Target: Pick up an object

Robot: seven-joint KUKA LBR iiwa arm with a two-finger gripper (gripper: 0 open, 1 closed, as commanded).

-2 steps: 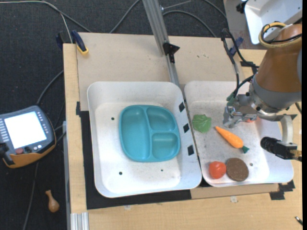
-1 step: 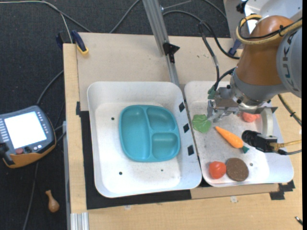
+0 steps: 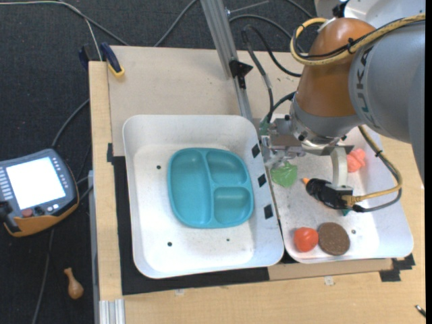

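1. Since the job is just "pick up an object", we start by checking what's on offer: the right bin holds a green object, a pink object, a small orange piece, a red object and a brown disc. The left bin holds a teal divided tray.
2. We see the arm reaching over the right bin with the gripper low, right above the green object at that bin's left edge.
3. Honestly we can't tell how far apart the pincer is or whether it has hold of anything; the wrist hides it.
4. Everything looks like it's sitting in a bin, so we'd call it approach stage.
5. Left to do, by our guess: grip, then lift clear.
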